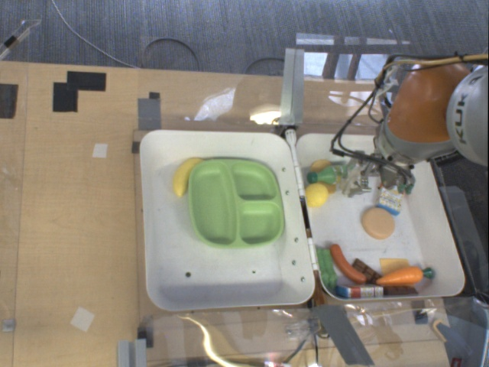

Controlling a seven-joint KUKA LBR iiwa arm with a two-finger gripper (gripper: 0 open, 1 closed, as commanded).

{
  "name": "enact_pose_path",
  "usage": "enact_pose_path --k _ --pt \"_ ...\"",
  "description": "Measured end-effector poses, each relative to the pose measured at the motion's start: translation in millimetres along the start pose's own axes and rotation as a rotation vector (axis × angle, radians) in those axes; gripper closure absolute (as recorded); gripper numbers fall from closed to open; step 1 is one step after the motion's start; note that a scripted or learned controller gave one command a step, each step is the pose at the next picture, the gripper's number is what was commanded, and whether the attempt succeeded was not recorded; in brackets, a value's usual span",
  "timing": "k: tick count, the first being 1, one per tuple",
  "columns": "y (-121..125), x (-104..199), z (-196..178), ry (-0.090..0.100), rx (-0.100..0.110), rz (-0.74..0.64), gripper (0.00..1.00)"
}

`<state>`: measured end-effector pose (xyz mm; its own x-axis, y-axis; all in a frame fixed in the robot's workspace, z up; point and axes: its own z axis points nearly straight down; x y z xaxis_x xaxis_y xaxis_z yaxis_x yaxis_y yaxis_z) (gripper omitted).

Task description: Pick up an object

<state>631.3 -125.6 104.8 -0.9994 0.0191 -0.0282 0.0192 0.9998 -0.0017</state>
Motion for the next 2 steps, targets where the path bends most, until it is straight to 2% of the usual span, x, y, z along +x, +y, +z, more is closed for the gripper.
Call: enact_pose_path --k 1,2 --pt "-55.2 -39.8 -126.9 0.008 0.001 -0.356 1.00" --pt "-53.1 -38.9 -123.1 0.014 -0.003 -0.358 0.00"
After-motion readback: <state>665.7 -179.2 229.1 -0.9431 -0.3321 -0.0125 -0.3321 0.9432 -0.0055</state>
